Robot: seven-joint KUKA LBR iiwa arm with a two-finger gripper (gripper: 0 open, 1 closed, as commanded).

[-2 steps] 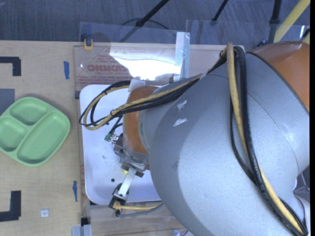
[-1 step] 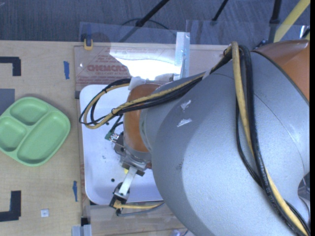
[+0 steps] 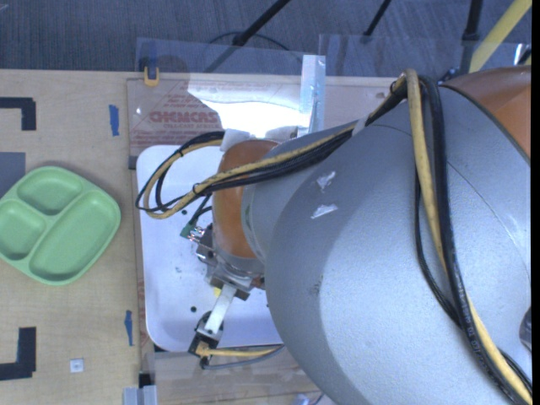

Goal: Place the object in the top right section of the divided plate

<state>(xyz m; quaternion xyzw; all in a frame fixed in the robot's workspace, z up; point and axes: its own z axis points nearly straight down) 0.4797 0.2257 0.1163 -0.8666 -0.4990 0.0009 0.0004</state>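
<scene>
A light green divided plate (image 3: 114, 207) with three sections lies on the wooden bench at the left, outside the bins. My arm, grey with its orange band (image 3: 236, 201), reaches down into the white bin (image 3: 169, 285) in the middle of the view. The gripper (image 3: 215, 264) sits low over the bin's left half, beneath the wrist, and the wrist covers its tip. The arm hides most of the bin floor. I cannot make out any loose object in the bare part of the bin.
A clear plastic wall (image 3: 253, 83) stands along the bin's far side. Yellow and black cables (image 3: 169, 175) loop out from the wrist over the bin's upper left. Blue tape marks (image 3: 113, 120) and black corner marks (image 3: 21, 112) lie on the bench around the plate.
</scene>
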